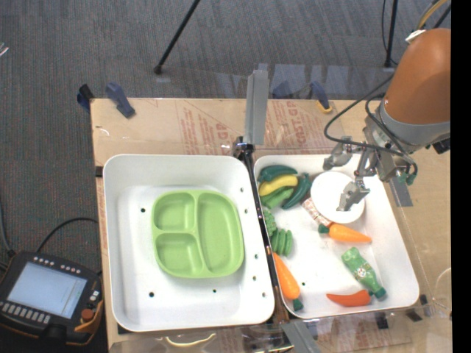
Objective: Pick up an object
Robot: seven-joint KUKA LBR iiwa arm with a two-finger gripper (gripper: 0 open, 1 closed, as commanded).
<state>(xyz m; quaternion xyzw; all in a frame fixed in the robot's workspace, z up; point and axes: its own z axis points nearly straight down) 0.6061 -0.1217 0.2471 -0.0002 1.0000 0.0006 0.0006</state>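
My gripper hangs over the right bin, above a white round plate. Its fingers point down and look slightly apart, with nothing between them. Toy food lies around it: a yellow and dark green bunch at the bin's back left, an orange carrot just in front of the plate, a green bottle, a red-orange chili, a second carrot along the left wall and a small green vegetable.
The left bin holds a light green divided plate. A grey upright post stands behind the seam between the bins. A teach pendant lies on the floor at lower left.
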